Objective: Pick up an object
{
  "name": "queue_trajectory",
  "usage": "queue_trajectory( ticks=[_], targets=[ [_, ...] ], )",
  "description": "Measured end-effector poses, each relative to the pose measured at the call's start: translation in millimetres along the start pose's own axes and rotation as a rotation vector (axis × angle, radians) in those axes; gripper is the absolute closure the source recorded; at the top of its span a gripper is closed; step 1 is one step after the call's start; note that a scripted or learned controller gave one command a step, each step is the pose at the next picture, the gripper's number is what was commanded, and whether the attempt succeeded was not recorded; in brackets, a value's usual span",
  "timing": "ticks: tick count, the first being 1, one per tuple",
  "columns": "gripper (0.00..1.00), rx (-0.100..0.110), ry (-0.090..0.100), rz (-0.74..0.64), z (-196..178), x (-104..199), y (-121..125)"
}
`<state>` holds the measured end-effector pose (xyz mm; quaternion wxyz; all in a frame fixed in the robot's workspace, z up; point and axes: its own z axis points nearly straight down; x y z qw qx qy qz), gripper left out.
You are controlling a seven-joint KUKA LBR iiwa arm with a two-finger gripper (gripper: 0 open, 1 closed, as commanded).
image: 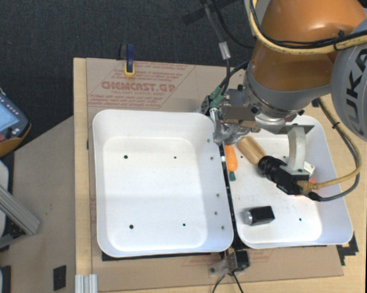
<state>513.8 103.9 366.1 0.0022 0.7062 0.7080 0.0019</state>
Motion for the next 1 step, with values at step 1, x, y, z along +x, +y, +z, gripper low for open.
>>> queue_trajectory(
  ticks=[1],
  targets=[
    [0.00,0.001,0.000,0.000,0.6,0.2,-0.1]
  ],
)
